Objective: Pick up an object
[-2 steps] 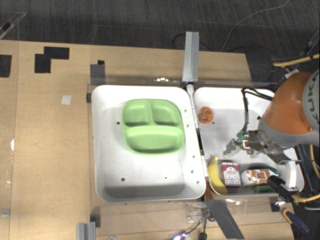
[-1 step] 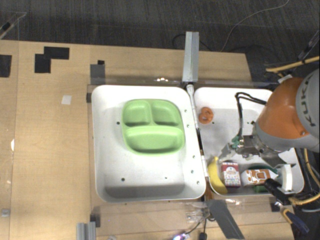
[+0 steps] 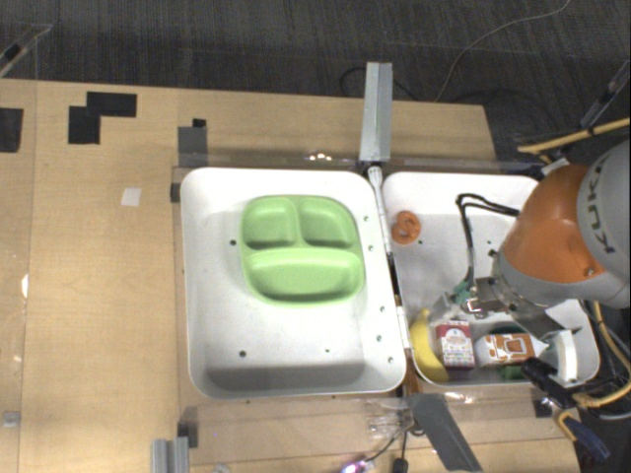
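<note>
A robotics lab: a wooden desk (image 3: 89, 294) with white bins (image 3: 207, 363), metal brackets (image 3: 376, 116) at 12 o'clock, loose cables (image 3: 493, 28), grey carpet (image 3: 246, 18).

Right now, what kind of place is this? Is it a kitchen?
Probably a robot lab or workshop, not a kitchen. A grey and orange robot arm reaches into a white bin of small items, a green divided plate sits in the other bin, and cables trail across carpet.
</note>
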`<state>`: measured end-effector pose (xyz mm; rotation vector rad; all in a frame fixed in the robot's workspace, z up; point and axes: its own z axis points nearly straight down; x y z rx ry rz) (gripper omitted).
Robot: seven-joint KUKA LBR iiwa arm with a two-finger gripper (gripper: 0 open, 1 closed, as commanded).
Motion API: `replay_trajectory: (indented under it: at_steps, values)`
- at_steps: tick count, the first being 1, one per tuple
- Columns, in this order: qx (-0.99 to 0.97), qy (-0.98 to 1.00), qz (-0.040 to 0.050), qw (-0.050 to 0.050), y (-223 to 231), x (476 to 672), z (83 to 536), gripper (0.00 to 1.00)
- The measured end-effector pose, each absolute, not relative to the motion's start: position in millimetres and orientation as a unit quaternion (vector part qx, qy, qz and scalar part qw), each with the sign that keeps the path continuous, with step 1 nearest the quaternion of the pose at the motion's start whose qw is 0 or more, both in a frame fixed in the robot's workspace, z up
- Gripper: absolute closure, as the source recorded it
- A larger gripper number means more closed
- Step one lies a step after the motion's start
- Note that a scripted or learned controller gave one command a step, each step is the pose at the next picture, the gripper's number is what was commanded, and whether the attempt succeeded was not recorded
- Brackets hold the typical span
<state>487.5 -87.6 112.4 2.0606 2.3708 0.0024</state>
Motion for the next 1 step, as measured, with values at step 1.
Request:
replay_trajectory:
  at_steps: [1]
  values:
    - [0.635, 0.772, 0.0011, 0.001, -86.5, 515.0, 129.6, 0.00]
